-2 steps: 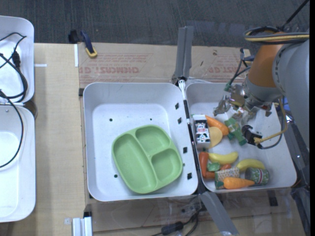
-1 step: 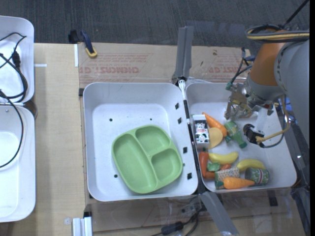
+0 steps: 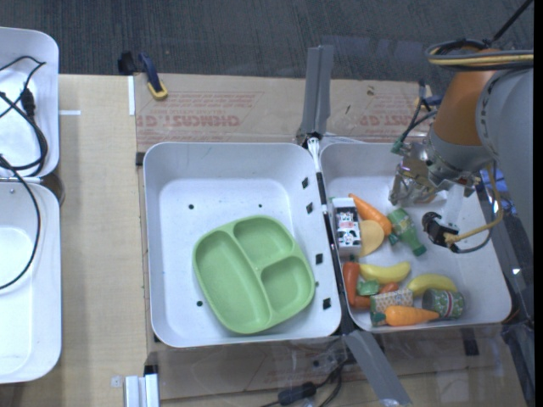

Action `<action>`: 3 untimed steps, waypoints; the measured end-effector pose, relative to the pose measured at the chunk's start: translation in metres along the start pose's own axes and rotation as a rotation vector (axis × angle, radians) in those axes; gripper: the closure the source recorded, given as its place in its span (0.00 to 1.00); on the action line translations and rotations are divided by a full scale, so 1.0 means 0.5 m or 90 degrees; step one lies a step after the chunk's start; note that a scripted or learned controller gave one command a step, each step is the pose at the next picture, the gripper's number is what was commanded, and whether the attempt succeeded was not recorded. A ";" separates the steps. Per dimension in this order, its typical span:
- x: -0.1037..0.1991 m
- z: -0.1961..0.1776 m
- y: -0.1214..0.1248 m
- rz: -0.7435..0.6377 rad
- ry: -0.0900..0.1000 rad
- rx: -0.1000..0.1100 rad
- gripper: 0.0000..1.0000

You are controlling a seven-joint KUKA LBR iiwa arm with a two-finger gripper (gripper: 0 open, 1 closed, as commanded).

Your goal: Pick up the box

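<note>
The box (image 3: 346,225) is a small white carton with dark print. It lies in the right bin (image 3: 484,299) against its left wall. My gripper (image 3: 412,186) hangs over the back part of that bin, to the right of the box and a little farther back, apart from it. An orange carrot (image 3: 371,212) lies between the two. Nothing shows held in the gripper.
Toy food crowds the right bin's front: a green bottle (image 3: 406,231), a yellow slice (image 3: 372,238), bananas (image 3: 384,271), a green can (image 3: 443,303), another carrot (image 3: 410,315). A green divided plate (image 3: 254,272) sits in the left bin (image 3: 170,176).
</note>
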State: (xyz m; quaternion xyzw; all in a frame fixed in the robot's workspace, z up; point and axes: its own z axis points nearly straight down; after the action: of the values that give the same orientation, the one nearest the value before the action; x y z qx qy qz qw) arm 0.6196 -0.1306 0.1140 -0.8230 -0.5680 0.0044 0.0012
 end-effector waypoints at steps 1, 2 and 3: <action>0.000 0.000 0.000 0.000 0.000 0.000 0.00; -0.138 0.042 0.022 0.039 0.008 -0.001 0.00; -0.138 0.042 0.022 0.039 0.008 -0.001 0.00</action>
State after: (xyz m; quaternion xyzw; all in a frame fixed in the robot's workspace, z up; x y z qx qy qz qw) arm 0.6052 -0.1989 0.0934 -0.8401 -0.5424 -0.0009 0.0039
